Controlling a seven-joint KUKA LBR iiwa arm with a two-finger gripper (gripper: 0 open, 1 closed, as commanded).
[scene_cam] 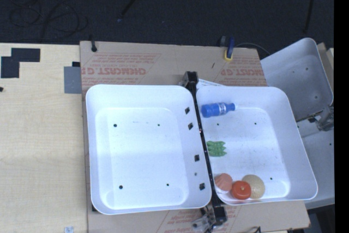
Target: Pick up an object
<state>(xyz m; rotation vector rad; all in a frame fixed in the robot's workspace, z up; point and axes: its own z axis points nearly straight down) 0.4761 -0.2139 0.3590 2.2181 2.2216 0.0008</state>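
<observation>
The right bin (283,133) holds several small objects. A blue bottle (217,109) lies on its side near the bin's far left corner. A small green pea-pod shape (216,148) rests by the left wall around the middle. In the near left corner sit a pinkish round piece (223,181), a red round piece (241,190) and a pale beige round piece (254,185), close together and touching.
The left bin (103,150) stands beside the right one, joined by a black divider with clips (199,139). Both rest on a cardboard sheet (136,65) on a wooden bench. A grey metal plate (297,71) stands at the right.
</observation>
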